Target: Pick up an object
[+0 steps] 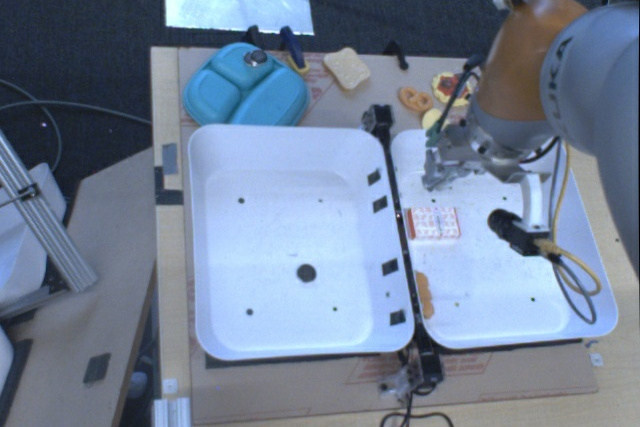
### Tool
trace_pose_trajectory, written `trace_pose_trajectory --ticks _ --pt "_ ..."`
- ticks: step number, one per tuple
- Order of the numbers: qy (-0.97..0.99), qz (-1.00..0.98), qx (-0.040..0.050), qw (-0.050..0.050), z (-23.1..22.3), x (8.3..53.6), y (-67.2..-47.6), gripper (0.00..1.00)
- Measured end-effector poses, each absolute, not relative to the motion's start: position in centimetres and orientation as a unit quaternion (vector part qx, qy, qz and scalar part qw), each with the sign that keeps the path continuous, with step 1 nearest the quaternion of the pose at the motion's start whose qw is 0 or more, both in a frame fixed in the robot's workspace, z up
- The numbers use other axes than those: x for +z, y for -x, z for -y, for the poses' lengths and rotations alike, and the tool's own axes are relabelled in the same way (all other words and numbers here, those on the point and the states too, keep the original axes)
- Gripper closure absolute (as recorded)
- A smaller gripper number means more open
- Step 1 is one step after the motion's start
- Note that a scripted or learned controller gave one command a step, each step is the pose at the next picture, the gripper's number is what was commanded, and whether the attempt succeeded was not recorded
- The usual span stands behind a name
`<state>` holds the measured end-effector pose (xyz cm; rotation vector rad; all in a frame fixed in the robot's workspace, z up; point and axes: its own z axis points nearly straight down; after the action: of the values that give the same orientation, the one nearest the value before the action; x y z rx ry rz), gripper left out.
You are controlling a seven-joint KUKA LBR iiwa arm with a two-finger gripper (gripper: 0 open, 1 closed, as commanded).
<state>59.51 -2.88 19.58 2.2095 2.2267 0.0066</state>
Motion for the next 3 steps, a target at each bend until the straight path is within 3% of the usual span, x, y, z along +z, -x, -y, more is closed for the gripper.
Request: trace_pose_trajectory --ticks 1,2,3 --pt "-0.704 -0.710 0.0020 0.001 -2.5 18.4 -62.0 1.00" --pt "-0.703 -0.711 0.0027 0.000 -12.1 17.5 -63.4 1.00" --pt "-0.704 -0.710 0.0031 0.001 -19.3 8.4 -66.9 1.00"
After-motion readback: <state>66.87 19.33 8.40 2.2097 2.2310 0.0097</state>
